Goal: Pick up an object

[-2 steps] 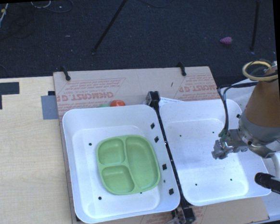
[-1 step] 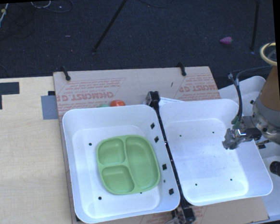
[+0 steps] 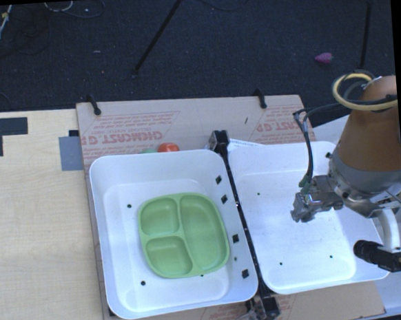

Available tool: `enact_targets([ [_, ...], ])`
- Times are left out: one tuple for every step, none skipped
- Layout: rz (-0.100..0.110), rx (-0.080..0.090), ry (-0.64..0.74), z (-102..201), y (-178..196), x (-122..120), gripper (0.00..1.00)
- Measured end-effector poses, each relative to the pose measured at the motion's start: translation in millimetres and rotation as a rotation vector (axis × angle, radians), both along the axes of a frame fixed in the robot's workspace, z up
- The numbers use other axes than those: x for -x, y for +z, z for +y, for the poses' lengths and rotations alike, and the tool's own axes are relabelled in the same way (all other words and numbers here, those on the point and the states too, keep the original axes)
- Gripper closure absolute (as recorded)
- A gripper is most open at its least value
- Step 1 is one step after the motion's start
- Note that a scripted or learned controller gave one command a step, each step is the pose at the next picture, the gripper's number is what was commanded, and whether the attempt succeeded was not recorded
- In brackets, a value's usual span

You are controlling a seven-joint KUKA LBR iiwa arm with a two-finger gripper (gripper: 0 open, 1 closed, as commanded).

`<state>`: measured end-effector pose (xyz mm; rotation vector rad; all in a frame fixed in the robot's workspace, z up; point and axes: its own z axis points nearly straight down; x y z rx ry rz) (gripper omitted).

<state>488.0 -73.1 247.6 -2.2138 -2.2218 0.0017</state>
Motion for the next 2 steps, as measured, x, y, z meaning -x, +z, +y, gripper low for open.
enact_targets([
  [0.001, 0.000, 0.000, 48.1, -15.2, 6.6, 1.00],
  [-0.001, 0.001, 0.001, 96.6, -9.3, 5.1, 1.00],
])
